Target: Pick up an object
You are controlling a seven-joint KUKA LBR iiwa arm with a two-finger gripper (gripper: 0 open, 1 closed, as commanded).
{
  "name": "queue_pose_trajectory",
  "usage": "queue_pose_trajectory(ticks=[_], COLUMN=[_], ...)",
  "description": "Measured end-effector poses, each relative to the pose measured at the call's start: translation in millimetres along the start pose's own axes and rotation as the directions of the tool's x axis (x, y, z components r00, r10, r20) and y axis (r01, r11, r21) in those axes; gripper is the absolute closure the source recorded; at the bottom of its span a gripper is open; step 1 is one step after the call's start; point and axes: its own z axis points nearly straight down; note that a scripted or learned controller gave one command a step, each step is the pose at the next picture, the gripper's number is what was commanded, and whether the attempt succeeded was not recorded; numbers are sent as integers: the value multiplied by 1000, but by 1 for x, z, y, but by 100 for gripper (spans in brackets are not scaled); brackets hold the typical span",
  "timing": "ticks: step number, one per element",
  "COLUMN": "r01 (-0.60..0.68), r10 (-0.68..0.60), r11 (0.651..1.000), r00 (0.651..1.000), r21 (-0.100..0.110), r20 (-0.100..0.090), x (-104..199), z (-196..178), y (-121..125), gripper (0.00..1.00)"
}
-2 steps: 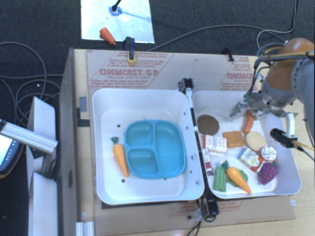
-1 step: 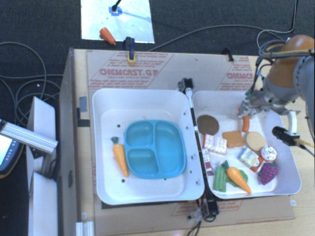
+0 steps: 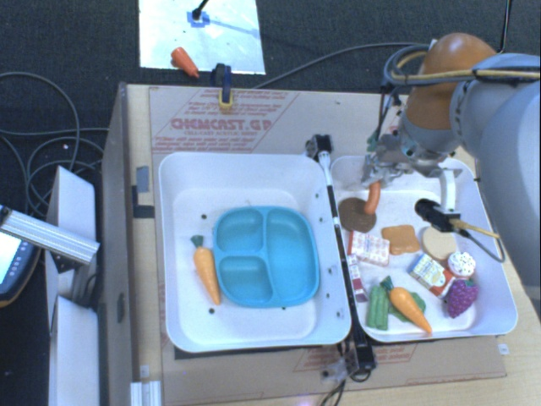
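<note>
We saw the gripper low over the right bin, its fingers closed on a tilted orange sausage at that bin's far left. Nearby lay a brown patty, toast, carrot and grapes. The left bin held a blue divided plate beside another carrot.

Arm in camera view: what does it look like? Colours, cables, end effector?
Grey rounded arm with an orange band above the wrist. Thin cables loop around the band area. The gripper is a small grey metallic assembly with dark parts.
</note>
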Motion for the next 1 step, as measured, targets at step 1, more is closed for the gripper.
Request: queue_pose_trajectory(ticks=[1], r01=[0], r10=[0], r11=[1000], r00=[1000], r21=[-1], r20=[1], x=[33], z=[-85], y=[-46], gripper=[100])
